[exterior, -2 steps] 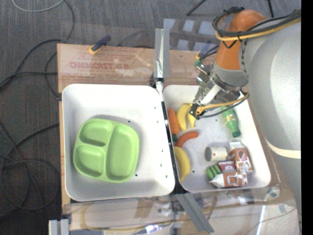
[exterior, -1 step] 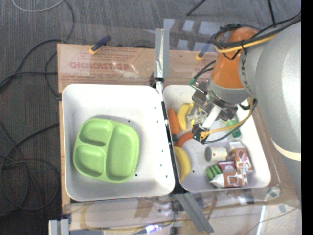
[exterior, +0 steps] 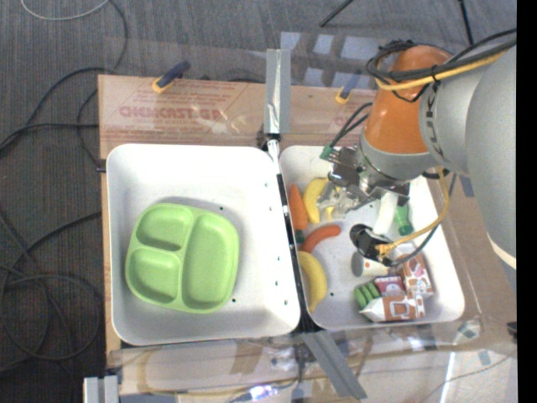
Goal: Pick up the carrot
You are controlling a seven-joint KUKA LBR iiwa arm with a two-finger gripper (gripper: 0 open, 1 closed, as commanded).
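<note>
The gripper (exterior: 342, 195) hangs low over the upper part of the right bin (exterior: 449, 292), under the grey arm's orange band, and whether it is set wide or narrow cannot be told from this slanted view. It holds nothing that can be seen. The carrot (exterior: 297, 210) lies at about 8 o'clock from the gripper, near it but apart: a slim orange stick laid lengthwise against the bin's left wall, its narrow end toward 12 o'clock. Between the carrot and the gripper sits a curved yellow piece of fruit (exterior: 313, 200), touching or nearly touching the carrot's right side. At the carrot's lower end, toward 5 o'clock, a red pepper-like thing (exterior: 321, 236) lies slantwise. Below that, at 6 o'clock, a second yellow fruit (exterior: 315, 277) rests by the same wall. At 3 o'clock from the gripper, a small green thing (exterior: 405, 219) lies by the arm. In the bin's lower right corner, a green packet (exterior: 367, 294) lies beside a white and orange carton (exterior: 401, 299), whose print is too small to read. The left bin (exterior: 126, 166) holds a lime green divided plate (exterior: 183, 257). Behind both bins, a brown cardboard sheet (exterior: 210, 91) on the desk bears faded red lettering that seems to read "CHEMCAST"; the rest is unclear.
</note>
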